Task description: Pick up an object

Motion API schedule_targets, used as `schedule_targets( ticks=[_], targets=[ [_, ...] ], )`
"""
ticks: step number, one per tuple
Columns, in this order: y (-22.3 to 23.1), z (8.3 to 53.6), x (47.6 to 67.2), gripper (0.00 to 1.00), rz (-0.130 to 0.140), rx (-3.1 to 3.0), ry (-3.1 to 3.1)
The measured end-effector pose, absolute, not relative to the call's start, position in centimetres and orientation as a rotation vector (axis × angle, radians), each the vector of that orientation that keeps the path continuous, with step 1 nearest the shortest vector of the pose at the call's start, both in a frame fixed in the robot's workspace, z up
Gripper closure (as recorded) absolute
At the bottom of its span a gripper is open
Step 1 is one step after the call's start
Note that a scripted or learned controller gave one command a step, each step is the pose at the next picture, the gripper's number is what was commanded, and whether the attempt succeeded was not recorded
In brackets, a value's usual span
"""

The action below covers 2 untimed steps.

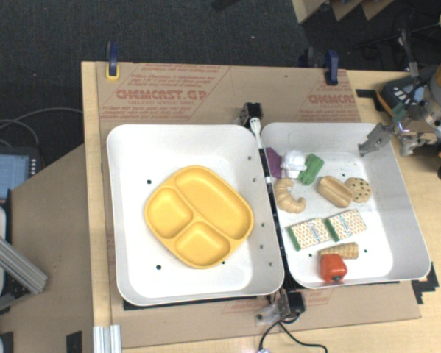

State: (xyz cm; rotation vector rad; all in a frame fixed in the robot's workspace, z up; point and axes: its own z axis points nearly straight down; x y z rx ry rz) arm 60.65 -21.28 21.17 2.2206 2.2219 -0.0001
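**Watcher:** Where are you, and what have you got?

**Me:** My pincer (375,140) hangs over the back right corner of the right bin (408,219), near its rim. Nothing sits between my fingers. Whether they are spread or pressed together I cannot tell from up here; they show as one small grey shape.

**Watcher:** And the things to pick?

**Me:** All in that same bin, crowded toward its left wall. The green piece (312,168) and the white piece (294,160) lie at the back, touching. In front of them come the croissant (288,195), the bread roll (334,190) and the cookie (358,189) just beside it. Nearer the front lie two cracker packets (327,229), then the red pepper (333,268) close to the front rim. The yellow divided plate (198,215) fills the left bin (132,197).

**Watcher:** What worries you?

**Me:** The crowding, I'd judge. If I come down on the roll, a finger may land on the cookie and shove both aside. The flat packets give my fingers little to close on, so they could slip. The pepper stands most apart; it seems my safest pick, though its round skin may squirt free
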Motion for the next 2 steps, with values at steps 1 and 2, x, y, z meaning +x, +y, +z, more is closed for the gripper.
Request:
schedule_targets(
  ticks=[1, 2],
  targets=[
    [-21.8, 8.5, 60.7, 0.0, 0.006, 2.228, 2.237],
    [-16.8, 8.5, 66.9, 0.0, 0.008, 2.212, 2.227]
  ],
)
